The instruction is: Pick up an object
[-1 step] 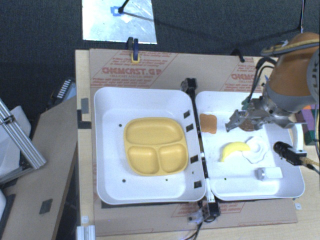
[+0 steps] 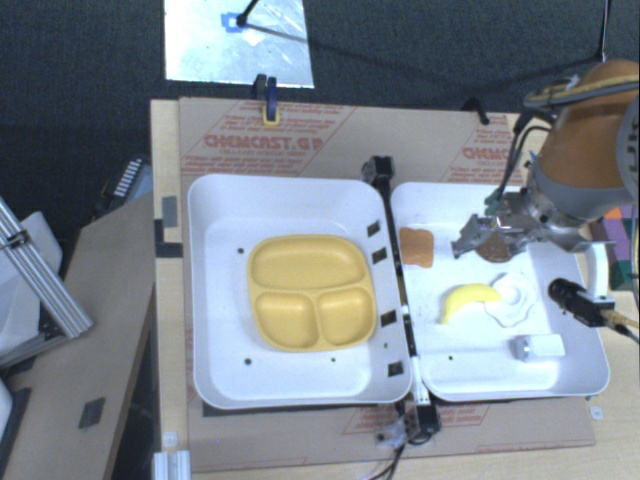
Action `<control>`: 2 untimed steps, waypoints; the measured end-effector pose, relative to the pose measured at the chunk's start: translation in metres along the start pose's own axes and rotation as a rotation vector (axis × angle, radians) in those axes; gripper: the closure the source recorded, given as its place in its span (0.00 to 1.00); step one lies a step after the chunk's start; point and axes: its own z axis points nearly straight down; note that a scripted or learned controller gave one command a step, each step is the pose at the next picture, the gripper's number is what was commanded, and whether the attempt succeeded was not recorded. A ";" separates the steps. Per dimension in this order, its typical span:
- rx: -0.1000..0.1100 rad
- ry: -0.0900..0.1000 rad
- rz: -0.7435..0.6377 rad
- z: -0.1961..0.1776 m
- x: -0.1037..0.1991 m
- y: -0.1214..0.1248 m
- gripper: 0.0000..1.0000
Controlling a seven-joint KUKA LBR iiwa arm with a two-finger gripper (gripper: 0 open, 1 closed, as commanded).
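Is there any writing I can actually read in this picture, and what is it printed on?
"CHEMCAST GP": red print on the brown board under the bins, left side.
A second red print on the same board at the upper right is partly hidden and too blurred to read.
Fainter red print along the board's front edge is unreadable.

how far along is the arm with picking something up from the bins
Nothing looks picked up yet. The tool hovers low over the right bin, near a brown round piece partly hidden beneath it. The banana, the brown slice, the fried egg and the small white block lie in that bin. Left: closing on one thing and lifting it.
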 end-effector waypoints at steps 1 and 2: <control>0.004 0.000 0.002 0.042 0.001 -0.003 0.00; 0.005 0.001 0.002 0.088 0.006 -0.010 0.00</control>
